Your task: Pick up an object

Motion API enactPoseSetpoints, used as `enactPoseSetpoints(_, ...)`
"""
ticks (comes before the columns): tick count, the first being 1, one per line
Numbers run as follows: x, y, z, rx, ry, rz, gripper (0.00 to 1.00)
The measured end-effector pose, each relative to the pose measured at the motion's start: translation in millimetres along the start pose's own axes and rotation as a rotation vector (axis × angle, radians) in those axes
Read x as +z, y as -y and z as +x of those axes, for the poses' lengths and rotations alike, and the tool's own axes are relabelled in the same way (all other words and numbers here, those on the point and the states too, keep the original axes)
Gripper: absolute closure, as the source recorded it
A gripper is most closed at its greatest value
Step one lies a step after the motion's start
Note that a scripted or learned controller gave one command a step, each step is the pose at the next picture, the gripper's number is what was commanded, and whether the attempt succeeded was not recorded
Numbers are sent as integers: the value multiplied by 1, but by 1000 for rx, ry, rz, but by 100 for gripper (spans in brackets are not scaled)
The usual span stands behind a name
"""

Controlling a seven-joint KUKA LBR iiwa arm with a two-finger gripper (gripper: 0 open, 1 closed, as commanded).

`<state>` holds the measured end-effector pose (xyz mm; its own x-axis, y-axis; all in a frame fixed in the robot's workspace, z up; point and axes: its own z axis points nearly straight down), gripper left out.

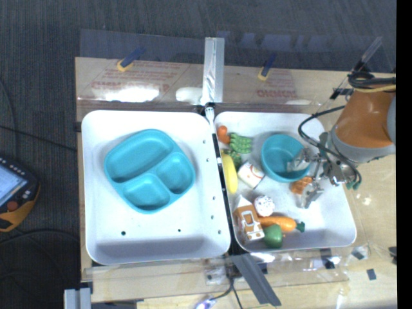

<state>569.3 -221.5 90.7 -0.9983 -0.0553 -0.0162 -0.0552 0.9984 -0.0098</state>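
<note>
The arm's orange band [365, 122] stands highest, nearest the lens, and with the grey wrist below it hides the right bin's [344, 234] upper right corner. Beneath it the gripper [310, 188] reaches down into that bin; its metal fingers are a blur of grey, and whether they are spread or closed cannot be made out. A small orange object [301, 186] lies right at the fingertips, but it is too small and smeared to say what it is, or whether it is between the fingers or just beside them.

Just left of the gripper sits a teal bowl [280, 156], its right rim partly covered by the wrist hardware. Further left lie a white cup-like piece [250, 174], a yellow banana [229, 173] along the bin's left wall, and a green-and-orange vegetable [234, 140] at the top left. Toward the near edge are a carrot [279, 223], a green pepper [273, 237], a small white ball [264, 205] and an orange-and-white toy [246, 222], crowded together.

The left bin [103, 237] holds a teal divided plate [149, 170].
</note>
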Motion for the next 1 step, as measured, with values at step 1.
enactPoseSetpoints(1, 0, 0, 2, 54, 1, -5, 0)
